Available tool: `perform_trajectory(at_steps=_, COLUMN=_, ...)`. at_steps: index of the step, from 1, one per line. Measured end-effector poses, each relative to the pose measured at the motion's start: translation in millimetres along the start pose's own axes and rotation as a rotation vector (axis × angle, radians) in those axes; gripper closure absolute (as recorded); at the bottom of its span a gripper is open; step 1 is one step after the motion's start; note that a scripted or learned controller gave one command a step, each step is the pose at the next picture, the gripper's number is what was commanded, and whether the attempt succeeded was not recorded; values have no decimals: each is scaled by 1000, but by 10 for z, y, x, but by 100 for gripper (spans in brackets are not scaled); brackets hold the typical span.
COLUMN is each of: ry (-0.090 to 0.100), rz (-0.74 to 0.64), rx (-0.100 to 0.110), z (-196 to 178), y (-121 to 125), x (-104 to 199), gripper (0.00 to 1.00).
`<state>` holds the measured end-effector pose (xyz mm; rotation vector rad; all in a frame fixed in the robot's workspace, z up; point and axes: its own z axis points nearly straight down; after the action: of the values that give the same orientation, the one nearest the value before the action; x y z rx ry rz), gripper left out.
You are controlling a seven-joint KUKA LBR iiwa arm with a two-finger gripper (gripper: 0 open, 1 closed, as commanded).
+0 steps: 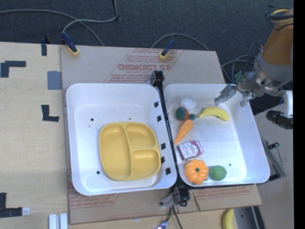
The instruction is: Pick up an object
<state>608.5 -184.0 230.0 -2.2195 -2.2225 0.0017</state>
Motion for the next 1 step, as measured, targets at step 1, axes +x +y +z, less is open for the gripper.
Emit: perform_trajectory(at_steps=1, ry=0, rz=-1, rx=1, z=1336, y=370, x=-23, gripper=0)
